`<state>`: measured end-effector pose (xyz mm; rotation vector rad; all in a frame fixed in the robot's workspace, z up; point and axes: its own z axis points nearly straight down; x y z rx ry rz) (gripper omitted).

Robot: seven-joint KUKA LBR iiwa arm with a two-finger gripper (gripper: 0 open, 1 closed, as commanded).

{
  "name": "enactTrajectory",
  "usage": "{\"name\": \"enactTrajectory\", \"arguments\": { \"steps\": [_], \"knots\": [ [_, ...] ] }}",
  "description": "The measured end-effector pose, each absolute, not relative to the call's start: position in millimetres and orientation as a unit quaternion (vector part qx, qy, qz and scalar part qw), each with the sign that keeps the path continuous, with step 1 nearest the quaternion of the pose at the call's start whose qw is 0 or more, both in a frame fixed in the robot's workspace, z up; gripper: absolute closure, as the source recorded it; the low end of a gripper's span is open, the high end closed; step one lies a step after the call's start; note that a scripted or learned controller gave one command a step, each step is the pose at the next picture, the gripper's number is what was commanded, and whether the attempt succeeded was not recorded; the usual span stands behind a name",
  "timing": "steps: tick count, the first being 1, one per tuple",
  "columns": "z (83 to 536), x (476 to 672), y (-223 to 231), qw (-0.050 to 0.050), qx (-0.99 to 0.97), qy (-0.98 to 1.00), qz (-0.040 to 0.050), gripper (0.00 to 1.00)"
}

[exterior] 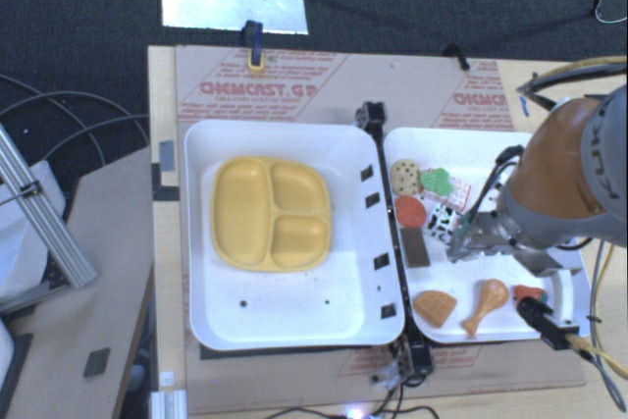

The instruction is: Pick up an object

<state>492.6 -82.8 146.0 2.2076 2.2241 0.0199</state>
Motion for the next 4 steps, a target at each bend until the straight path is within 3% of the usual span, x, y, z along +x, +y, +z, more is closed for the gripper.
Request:
{"name": "enactTrajectory", "arguments": {
  "steps": [3,4],
  "knots": [
    [177.2,496.5,-81.9,0.007,0.701,0.713,0.0105,1.0],
    [184.1,507.4,-12.7,0.0,0.705,0.709,0.0007,1.0]
  ]
}}
